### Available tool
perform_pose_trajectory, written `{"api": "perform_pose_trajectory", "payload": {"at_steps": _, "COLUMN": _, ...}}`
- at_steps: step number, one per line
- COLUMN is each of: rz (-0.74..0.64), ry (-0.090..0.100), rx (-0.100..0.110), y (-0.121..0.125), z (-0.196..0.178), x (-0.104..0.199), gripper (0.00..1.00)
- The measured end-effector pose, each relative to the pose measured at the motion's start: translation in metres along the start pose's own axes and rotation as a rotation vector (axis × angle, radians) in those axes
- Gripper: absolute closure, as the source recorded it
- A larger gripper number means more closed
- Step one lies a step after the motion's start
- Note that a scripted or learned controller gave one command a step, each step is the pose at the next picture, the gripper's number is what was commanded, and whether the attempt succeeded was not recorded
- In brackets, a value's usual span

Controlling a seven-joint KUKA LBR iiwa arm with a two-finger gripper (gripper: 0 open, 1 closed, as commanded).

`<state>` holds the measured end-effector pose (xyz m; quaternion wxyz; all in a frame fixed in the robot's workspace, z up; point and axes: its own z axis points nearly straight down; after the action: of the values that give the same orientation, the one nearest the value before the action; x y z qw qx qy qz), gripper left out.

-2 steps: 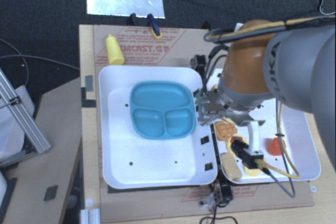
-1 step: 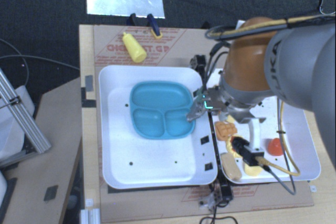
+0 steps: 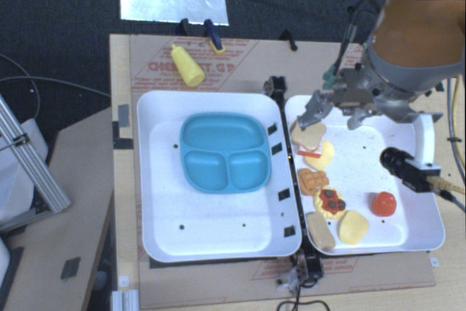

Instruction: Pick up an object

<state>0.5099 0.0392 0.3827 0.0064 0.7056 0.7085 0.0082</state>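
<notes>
Cardboard-topped surface (image 3: 240, 58), two white bins; left bin (image 3: 156, 178) with blue tray (image 3: 224, 162), right bin (image 3: 408, 229) with toy food along left wall. Hand (image 3: 337, 111) spread, empty, poised above bread (image 3: 309, 136), likely lining up a grab

Toy food lies loose in the right bin (image 3: 429, 229), mostly along its left wall: a bread slice (image 3: 308, 136), a waffle (image 3: 314, 179), a pizza piece (image 3: 330, 202), a yellow lump (image 3: 354, 227) and a pale roll (image 3: 321, 232). A red tomato (image 3: 384, 204) sits apart, further right.
</notes>
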Motion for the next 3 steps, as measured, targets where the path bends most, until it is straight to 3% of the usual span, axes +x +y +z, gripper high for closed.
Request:
{"api": "perform_pose_trajectory", "payload": {"at_steps": 1, "rz": -0.008, "ry": 0.0, "rx": 0.019, "y": -0.015, "z": 0.02, "x": 0.081, "gripper": 0.0}}
{"api": "perform_pose_trajectory", "payload": {"at_steps": 2, "rz": -0.007, "ry": -0.001, "rx": 0.016, "y": -0.013, "z": 0.008, "x": 0.076, "gripper": 1.0}}
{"api": "perform_pose_trajectory", "payload": {"at_steps": 3, "rz": -0.004, "ry": 0.001, "rx": 0.014, "y": -0.022, "z": -0.047, "x": 0.108, "gripper": 1.0}}
